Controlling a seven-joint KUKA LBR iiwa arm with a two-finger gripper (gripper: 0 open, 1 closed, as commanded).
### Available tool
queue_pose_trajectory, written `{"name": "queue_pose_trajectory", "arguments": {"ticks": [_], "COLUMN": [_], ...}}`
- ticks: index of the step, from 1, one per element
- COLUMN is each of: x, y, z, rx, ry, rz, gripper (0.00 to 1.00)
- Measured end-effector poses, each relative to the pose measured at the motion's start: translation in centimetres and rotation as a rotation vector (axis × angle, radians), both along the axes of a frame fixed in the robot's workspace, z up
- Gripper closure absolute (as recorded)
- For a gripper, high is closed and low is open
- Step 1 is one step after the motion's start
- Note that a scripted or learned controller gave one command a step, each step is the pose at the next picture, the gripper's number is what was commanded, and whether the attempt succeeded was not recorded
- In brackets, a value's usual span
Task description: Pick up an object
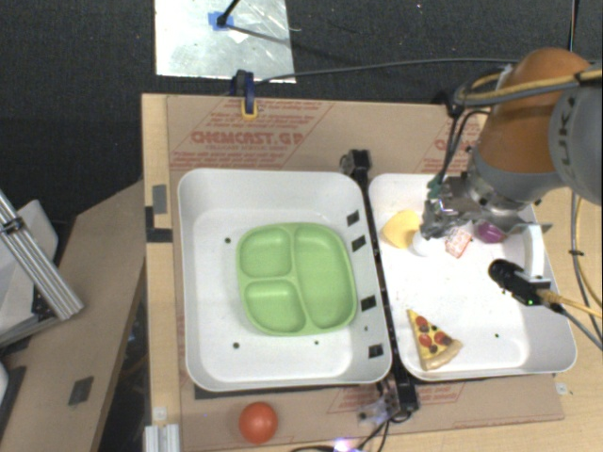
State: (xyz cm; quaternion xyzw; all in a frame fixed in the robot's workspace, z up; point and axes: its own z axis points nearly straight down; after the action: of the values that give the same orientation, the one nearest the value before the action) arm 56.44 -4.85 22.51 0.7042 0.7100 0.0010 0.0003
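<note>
Jaws down low in the right bin (546, 351), state impossible to read from this angle, with the gripper (435, 222) right of centre in the frame. Just below and left of it, touching or nearly so, a yellow object (401, 226); just to its right, a small red-and-white item (458, 243) and a purple piece (490, 231) by the wrist. Looks like the reach-and-descend step, grasp not yet confirmed. Next up, probably: close on the yellow piece, then lift straight. Further out, pizza slice (433, 338) lower in that bin, green tray (295, 278) in the left bin (273, 191), orange ball (258, 422) on the bench at bottom.
</note>
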Motion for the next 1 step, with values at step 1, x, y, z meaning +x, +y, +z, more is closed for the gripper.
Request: {"name": "queue_pose_trajectory", "arguments": {"ticks": [1], "x": [-0.12], "y": [5.86], "z": [0.99], "rx": [0.001], "ry": [-0.001], "rz": [0.003], "gripper": [1.00]}}
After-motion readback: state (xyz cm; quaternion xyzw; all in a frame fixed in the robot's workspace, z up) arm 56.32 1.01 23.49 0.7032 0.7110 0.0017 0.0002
